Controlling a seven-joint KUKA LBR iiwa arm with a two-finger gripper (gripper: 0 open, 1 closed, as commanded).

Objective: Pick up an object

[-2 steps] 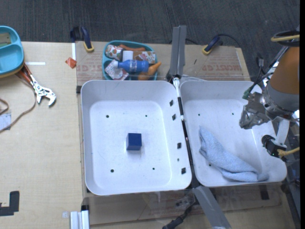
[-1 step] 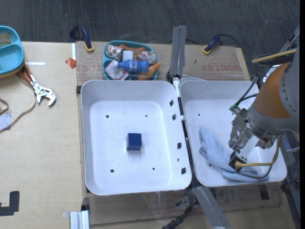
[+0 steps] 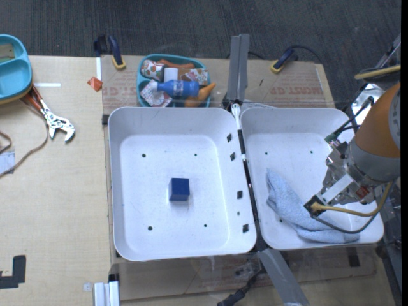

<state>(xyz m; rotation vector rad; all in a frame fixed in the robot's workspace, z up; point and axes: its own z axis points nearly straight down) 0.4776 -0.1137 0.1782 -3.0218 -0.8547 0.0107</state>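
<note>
A small dark blue cube (image 3: 180, 189) lies near the middle of the left white bin (image 3: 121, 171). A crumpled light blue cloth (image 3: 290, 204) lies in the front half of the right white bin (image 3: 287, 126). My gripper (image 3: 336, 187) hangs low over the right bin's right side. It is just beside the cloth's right edge, below the orange band of the arm (image 3: 387, 129). Nothing can be seen held in it.
Behind the left bin stands a blue bowl (image 3: 173, 81) full of small items. On the wooden bench to the left lie a wrench (image 3: 56, 125) and a teal tray (image 3: 11, 65). A grey post (image 3: 238, 65) rises between the bins at the back.
</note>
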